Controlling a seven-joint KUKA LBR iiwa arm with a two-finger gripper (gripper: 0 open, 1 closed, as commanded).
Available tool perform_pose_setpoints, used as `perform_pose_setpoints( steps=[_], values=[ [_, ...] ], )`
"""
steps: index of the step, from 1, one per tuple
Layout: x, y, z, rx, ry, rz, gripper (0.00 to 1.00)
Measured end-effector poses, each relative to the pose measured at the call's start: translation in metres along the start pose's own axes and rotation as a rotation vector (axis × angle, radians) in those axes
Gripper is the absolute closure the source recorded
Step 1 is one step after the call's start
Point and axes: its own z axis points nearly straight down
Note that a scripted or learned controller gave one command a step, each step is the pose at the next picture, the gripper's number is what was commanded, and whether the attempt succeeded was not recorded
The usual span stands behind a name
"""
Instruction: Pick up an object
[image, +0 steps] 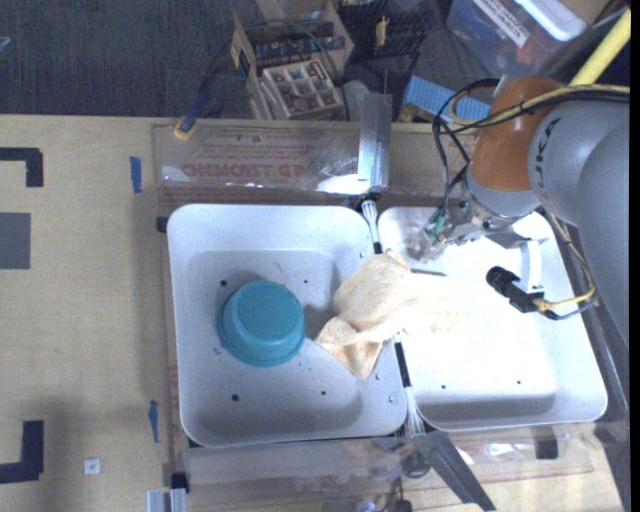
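From my seat I see the arm (560, 130) reaching in from the right and bending down over the far corner of the right bin (520, 400), which puts the gripper (437, 238) just above the upper end of the cloth (375, 310). I judge that placement deliberate: the cloth is the nearest thing to grab, and its raised edge there gives the fingers something to pinch. The cloth itself is a pale, cream-yellow rag, crumpled and soft, draped across the divider between the two bins, so that its lower folds lie in the left bin (200, 250) while its thinner, washed-out part spreads into the right one. It looks limp and likely to sag or slip if caught by a single layer. The gripper's tip is small and lost in glare against the white bin, so I cannot tell whether its fingers are spread or closed, nor whether they touch the fabric. A teal bowl (262, 322) sits upside down in the left bin, just beside the cloth's lower corner but apart from it.
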Motion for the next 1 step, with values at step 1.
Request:
perform_pose_setpoints(
  steps=[1],
  values=[
    [0.0, -0.0001, 0.0001, 0.0, 0.0, 0.0, 0.0]
  ],
)
